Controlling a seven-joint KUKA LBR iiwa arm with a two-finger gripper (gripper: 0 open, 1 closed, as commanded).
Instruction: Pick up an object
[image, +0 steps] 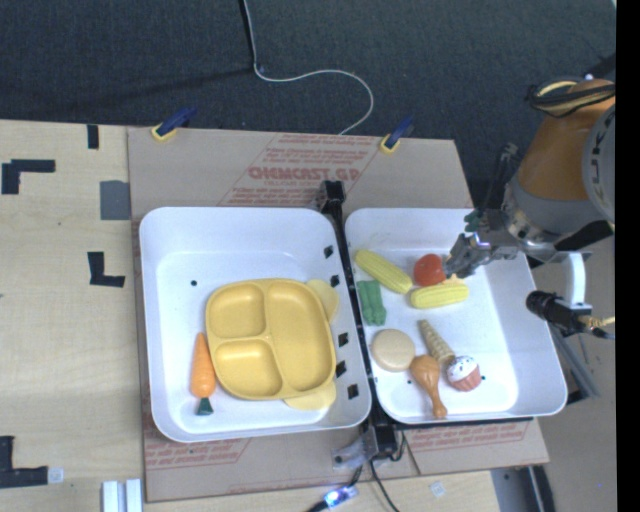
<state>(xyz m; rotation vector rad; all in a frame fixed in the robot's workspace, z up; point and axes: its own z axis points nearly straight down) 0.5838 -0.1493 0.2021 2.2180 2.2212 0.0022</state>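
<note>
Two white bins side by side on tabletop (60, 300), centre of frame. Left bin (165, 245): yellow divided tray (270, 338) in the middle, toy carrot (202, 368) just beside its left edge. Right bin (530, 385): two yellow corn cobs, one (382, 271) upper left, one (439, 295) right of it; red tomato (429, 268) between them; green piece (371, 302) near the dividing wall; round beige disc (393, 348), ice-cream cone (436, 341), drumstick (429, 379) and cupcake (463, 374) in lower half. Claw (462, 258) at right, low over right bin, just beside tomato; contact not discernible. White cable (320, 78) on dark floor, top of frame.
</note>
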